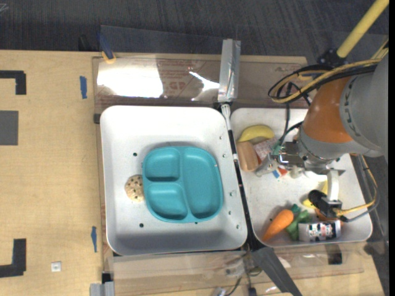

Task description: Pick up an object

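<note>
The right bin point(265, 199) holds a yellow banana point(255, 132) at its far left, a brown block point(247, 156) next to it, an orange carrot point(278, 224) with a green top near the front, and a small white bottle point(318, 230) lying on its side. My gripper point(276, 163) is low over the bin's left part, right beside the brown block and a small pale packet point(265, 147). Small red and blue bits show at its tip. The wrist hides the fingers.
In the left bin point(117, 134) rests a teal divided plate point(183, 182), with a round speckled cookie point(134, 188) at the plate's left edge. A clear plastic panel point(160, 79) stands behind the bins. Yellow and black cables point(296, 82) loop above the orange-banded arm point(330, 119).
</note>
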`<action>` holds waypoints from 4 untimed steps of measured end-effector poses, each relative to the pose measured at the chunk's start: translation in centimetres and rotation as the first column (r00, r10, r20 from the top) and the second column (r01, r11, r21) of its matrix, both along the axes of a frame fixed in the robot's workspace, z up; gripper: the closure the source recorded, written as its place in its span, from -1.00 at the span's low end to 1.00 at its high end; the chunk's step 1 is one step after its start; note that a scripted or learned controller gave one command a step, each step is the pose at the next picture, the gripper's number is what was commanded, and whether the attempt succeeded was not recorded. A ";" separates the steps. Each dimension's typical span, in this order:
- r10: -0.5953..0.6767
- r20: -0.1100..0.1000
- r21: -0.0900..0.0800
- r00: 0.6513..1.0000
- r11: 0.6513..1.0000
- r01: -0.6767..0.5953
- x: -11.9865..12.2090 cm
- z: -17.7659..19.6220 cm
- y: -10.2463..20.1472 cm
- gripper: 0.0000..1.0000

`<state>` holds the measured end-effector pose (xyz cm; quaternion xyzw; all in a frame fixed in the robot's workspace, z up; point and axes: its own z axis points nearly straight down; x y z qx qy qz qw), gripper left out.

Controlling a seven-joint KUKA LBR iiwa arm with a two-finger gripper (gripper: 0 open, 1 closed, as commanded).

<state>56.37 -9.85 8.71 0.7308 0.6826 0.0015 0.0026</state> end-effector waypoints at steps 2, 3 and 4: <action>-0.001 0.004 -0.001 1.000 1.000 0.001 0.1 1.1 0.0 -1.00; 0.078 -0.007 0.002 0.997 0.997 -0.078 -2.9 2.9 -3.2 -1.00; 0.098 0.001 0.001 0.995 0.995 -0.098 -7.3 0.0 -2.0 -1.00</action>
